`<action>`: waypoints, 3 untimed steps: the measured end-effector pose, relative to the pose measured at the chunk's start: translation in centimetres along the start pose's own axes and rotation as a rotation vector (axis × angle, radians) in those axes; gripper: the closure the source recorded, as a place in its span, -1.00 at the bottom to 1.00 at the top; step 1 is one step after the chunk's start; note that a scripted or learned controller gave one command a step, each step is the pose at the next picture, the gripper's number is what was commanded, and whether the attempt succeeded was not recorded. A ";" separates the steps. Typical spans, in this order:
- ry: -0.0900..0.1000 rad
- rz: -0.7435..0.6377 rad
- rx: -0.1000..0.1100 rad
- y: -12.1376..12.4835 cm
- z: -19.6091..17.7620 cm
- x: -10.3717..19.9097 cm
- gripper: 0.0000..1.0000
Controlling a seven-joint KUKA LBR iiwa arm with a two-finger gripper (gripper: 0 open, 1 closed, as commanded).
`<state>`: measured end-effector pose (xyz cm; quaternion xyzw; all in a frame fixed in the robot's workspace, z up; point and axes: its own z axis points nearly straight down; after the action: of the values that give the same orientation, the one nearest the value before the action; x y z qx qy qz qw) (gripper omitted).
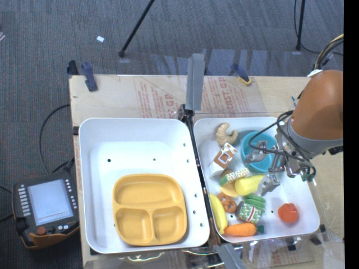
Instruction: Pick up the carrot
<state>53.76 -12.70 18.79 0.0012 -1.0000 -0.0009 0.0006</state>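
Carrot [240,229], orange with green top, lies flat at right bin's [312,206] front edge; gripper [271,184] spread, unladen.

A yellow divided tray [150,209] lies in the left bin [95,150]; the right bin [310,203] holds a banana [218,212], blue bowl [253,149], and tomato [288,213].

Even, bright overhead light whitens the bins [134,129], shadows stay soft, and fine detail is slightly blurred.

The bench [162,97] carries two white bins side by side — the right bin [312,206] beneath the gripper [271,179], the left bin [95,150] well away from it.
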 end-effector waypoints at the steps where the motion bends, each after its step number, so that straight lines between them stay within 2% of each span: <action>1: -0.021 0.028 0.003 4.3 7.6 -1.8 -1.00; 2: -0.007 0.326 0.005 4.4 9.9 3.9 -1.00; 3: -0.003 0.360 0.001 4.2 8.8 -4.2 -1.00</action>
<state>57.92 -8.52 10.03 -0.1777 -0.9841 -0.0004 -0.0009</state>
